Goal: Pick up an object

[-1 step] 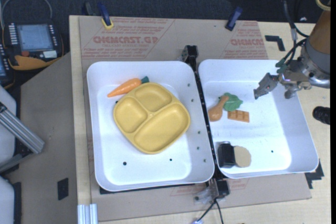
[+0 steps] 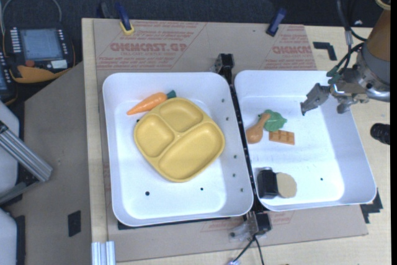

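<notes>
The gripper (image 2: 327, 100) is seen poised over the upper right part of the right bin (image 2: 347, 192), reached in from the right on the grey arm (image 2: 378, 59). Its two dark fingers (image 2: 312, 100) are spread apart, and nothing is held between them.

Below and to the left of the gripper, well apart from it, three small items are grouped on the bin floor: a tan drumstick-shaped toy (image 2: 255, 130), a green leafy piece (image 2: 275, 121) touching its upper end, and an orange waffled piece (image 2: 282, 137) just beside both. Farther below the gripper, near the bin's front edge, a black block (image 2: 267, 182) is set against a tan round disc (image 2: 286, 185).

Across the divider, to the gripper's far left, the left bin (image 2: 124, 195) is occupied by a yellow divided plate (image 2: 178, 139), lying flat. A toy carrot (image 2: 147, 103) is laid just beside the plate's upper left rim, its green top pointed toward the gripper's side. Both bins are rested on a brown board (image 2: 186, 46).
</notes>
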Robot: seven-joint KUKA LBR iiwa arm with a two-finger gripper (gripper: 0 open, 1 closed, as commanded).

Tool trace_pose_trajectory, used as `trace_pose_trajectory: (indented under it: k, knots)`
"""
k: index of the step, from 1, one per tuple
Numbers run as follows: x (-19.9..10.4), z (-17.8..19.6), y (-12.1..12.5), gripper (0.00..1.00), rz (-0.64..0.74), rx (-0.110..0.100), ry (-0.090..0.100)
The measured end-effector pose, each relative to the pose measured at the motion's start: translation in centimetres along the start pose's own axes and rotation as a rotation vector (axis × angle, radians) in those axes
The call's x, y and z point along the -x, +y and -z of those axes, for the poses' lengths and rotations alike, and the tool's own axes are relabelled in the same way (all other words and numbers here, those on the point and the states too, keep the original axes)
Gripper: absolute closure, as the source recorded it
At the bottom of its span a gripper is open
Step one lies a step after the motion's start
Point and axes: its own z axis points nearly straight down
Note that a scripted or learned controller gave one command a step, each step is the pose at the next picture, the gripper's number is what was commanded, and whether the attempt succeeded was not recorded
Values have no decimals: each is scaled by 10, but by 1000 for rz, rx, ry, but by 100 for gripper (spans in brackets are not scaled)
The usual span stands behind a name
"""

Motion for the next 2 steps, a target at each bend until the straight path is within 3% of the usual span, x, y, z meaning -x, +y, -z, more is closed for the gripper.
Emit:
trace_pose_trajectory:
  k: [1,2]
  knots:
    - [-5,-63,1,0,0,-8,3]
    - [-11,-105,4,0,0,-2,1]
